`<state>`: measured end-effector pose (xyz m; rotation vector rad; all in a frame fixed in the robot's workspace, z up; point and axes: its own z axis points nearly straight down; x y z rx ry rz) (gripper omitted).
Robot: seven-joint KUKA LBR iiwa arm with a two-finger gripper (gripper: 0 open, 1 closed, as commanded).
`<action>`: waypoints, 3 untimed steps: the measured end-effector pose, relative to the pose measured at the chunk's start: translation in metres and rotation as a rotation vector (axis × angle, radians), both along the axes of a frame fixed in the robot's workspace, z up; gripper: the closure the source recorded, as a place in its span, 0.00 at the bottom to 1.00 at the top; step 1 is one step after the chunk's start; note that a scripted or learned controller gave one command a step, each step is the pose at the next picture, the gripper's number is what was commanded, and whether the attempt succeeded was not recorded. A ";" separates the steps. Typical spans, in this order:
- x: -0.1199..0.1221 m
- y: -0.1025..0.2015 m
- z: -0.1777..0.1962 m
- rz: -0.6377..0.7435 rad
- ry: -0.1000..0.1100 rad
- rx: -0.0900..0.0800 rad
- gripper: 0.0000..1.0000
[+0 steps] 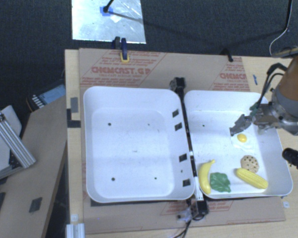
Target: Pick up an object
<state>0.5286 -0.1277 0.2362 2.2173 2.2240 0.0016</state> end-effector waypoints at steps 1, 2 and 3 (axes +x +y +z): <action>-0.023 0.046 0.107 0.007 -0.013 0.000 0.00; -0.041 0.129 0.192 0.011 -0.012 0.003 0.00; -0.042 0.184 0.254 0.008 -0.008 0.003 0.00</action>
